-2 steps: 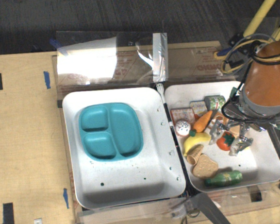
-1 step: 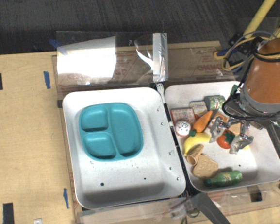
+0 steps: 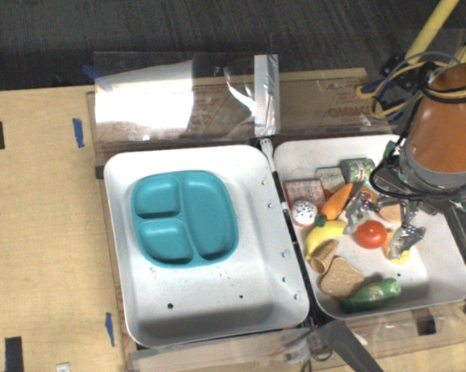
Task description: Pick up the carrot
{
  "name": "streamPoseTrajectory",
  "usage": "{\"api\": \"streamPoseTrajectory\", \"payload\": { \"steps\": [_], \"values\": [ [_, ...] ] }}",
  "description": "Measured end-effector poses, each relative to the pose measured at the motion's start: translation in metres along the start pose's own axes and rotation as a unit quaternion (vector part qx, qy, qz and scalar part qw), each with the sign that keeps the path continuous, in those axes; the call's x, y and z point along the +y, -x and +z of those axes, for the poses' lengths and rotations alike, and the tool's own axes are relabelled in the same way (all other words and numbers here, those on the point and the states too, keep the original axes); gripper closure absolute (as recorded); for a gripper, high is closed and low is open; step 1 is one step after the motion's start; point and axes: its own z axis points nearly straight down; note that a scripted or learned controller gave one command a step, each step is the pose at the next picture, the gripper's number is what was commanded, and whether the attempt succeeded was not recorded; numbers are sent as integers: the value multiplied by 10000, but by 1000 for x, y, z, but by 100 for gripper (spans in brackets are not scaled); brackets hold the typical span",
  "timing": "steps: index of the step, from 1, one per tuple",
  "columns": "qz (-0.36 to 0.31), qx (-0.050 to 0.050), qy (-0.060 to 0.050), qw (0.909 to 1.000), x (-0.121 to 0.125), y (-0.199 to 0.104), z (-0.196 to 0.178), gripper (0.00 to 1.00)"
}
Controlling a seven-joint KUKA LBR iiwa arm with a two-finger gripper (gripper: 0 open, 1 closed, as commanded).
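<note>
The carrot (image 3: 336, 200) is orange and lies slanted in the upper middle of the right bin (image 3: 448, 280), between a red-and-white box and a red tomato. My gripper (image 3: 383, 223) hangs over that bin just right of the carrot, reaching in from the right. It is open: one metal finger (image 3: 362, 207) stands close beside the carrot's upper end, the other (image 3: 405, 239) lower right. The tomato (image 3: 372, 234) lies roughly between the two fingers. Nothing is held.
The right bin also holds a green can (image 3: 358, 168), a red-and-white box (image 3: 305, 191), a white spotted ball (image 3: 303, 212), a banana (image 3: 325, 234), a bread slice (image 3: 341, 277) and a green cucumber (image 3: 370, 293). The left bin (image 3: 146, 302) holds a teal divided plate (image 3: 185, 216).
</note>
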Motion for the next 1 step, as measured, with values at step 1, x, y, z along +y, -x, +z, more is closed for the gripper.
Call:
{"api": "streamPoseTrajectory", "payload": {
  "steps": [1],
  "values": [
    [1215, 31, 4, 9926, -55, 15, 89, 0]
  ]
}}
